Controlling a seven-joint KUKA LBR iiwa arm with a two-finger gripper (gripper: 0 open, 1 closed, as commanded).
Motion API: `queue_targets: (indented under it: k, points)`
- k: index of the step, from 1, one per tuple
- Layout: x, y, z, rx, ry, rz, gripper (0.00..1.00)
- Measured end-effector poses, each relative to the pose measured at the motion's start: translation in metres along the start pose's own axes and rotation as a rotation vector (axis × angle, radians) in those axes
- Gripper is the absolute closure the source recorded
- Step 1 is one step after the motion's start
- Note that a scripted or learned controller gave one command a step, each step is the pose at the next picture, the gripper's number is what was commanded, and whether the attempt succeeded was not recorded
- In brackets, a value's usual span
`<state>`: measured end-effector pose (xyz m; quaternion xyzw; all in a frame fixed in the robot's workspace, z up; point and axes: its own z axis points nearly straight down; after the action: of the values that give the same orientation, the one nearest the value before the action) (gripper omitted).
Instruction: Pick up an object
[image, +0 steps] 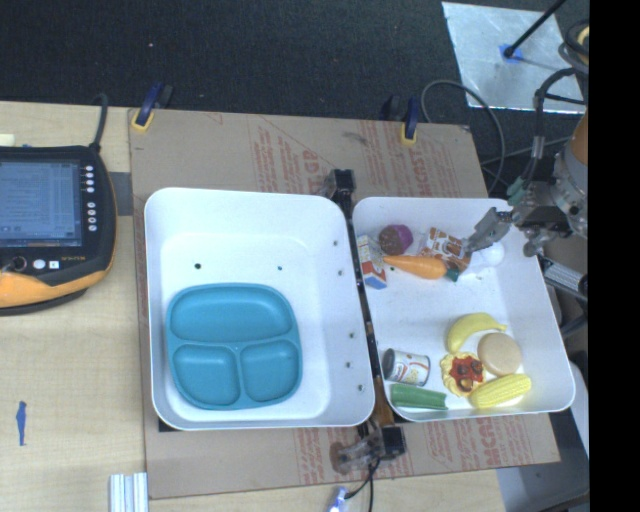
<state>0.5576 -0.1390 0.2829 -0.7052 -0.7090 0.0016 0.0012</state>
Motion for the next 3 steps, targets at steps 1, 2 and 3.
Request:
queue_targets:
  k: [1, 2, 3]
  points:
    - [-0.004, -0.022, 0.156, 0.003, 0.000, 0.000, 0.00]
    - [-0.002, -0.050, 0.186, -0.021, -0.009, -0.001, 0.00]
    - [-0.004, -0.050, 0.175, -0.021, -0.013, -0.004, 1.00]
